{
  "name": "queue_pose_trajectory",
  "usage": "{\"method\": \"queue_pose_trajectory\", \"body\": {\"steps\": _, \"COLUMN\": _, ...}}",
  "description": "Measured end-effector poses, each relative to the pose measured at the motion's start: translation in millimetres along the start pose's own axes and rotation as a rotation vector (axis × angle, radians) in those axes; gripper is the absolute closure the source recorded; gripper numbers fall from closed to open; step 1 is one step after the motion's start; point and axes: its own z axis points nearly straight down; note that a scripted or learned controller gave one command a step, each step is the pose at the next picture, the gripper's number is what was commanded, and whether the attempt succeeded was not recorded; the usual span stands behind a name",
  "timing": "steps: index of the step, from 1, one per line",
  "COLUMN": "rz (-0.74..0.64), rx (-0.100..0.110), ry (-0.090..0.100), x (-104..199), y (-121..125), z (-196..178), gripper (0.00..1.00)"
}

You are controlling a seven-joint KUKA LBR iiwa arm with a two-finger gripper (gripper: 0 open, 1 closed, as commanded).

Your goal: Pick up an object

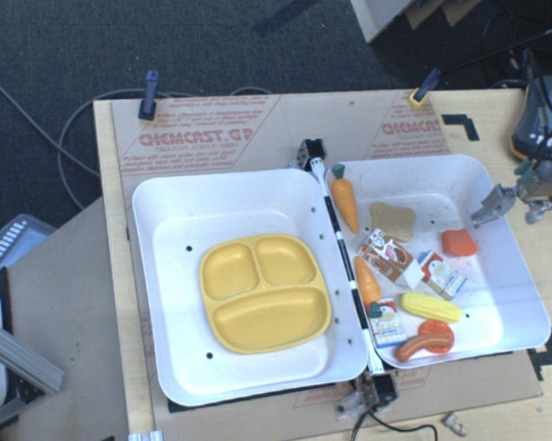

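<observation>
You had grey two-finger gripper (510,202) at right rim of right shallow white bin (506,327), fingers spread apart, nothing between them. Toy food lay in that bin: orange plastic carrot (344,201) along left wall at far end, tan bread slice (394,221) just beside it, orange-red block (460,243) nearest gripper, yellow corn cob (431,307) and red sausage (425,343) at near end, small printed cartons (388,255) between. Left shallow white bin (164,222) held yellow three-compartment plastic tray (264,291), well apart from gripper
</observation>
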Motion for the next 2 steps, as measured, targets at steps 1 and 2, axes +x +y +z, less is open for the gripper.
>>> {"method": "queue_pose_trajectory", "body": {"steps": 1, "rz": -0.002, "rx": -0.012, "ry": -0.004, "x": 30.1, "y": 29.9, "z": 129.5, "gripper": 0.0}}
{"method": "queue_pose_trajectory", "body": {"steps": 2, "rz": -0.005, "rx": -0.003, "ry": 0.007, "x": 2.8, "y": 24.1, "z": 142.6, "gripper": 0.0}}
